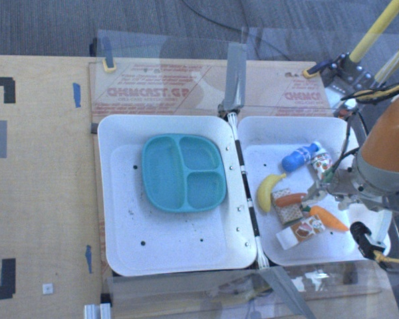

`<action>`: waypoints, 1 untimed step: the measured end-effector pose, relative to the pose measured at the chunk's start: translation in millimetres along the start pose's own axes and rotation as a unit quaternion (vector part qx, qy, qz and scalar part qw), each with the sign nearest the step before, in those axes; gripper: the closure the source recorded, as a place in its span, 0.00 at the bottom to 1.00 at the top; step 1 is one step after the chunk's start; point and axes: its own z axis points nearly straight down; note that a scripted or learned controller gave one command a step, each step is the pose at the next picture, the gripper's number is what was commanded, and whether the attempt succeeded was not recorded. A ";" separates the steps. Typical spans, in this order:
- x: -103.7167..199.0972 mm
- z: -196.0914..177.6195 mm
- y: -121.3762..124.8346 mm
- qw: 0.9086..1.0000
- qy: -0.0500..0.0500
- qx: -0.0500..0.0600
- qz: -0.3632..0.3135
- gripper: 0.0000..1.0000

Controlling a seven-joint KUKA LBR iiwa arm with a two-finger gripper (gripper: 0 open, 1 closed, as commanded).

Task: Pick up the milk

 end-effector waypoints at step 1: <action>-2.4 27.3 -14.6 0.997 0.000 -0.016 -0.077 0.00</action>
